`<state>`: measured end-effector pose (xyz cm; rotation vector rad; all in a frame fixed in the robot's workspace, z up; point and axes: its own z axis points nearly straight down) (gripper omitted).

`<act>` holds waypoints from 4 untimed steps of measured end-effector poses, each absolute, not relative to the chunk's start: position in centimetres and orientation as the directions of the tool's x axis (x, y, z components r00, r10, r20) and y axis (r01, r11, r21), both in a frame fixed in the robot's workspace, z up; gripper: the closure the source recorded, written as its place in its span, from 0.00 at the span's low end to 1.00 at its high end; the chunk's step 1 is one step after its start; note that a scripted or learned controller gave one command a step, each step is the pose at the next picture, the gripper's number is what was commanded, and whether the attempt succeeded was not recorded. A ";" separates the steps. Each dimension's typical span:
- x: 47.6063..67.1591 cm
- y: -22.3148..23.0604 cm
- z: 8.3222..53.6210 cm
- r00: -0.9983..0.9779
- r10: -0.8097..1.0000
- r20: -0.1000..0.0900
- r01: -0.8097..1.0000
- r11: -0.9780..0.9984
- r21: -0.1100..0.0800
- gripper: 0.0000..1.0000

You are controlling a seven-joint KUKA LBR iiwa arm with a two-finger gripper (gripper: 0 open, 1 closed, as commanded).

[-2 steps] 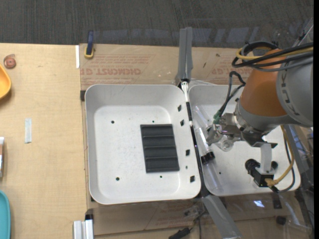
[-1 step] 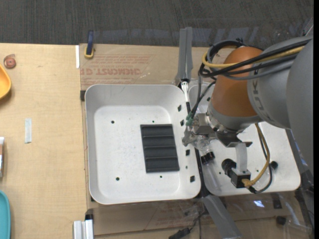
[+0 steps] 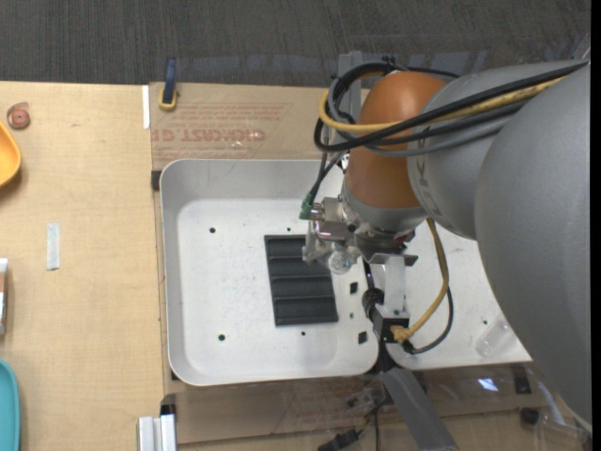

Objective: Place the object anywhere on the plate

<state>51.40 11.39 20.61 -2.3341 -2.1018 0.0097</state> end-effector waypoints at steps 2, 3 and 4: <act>50.6 19.9 20.8 -0.729 0.685 0.000 0.685 0.729 -0.003 1.00; 56.6 21.7 29.5 -0.941 0.339 -0.002 0.339 0.941 -0.001 1.00; 58.6 22.8 22.2 -0.993 0.122 0.001 0.122 0.993 -0.001 1.00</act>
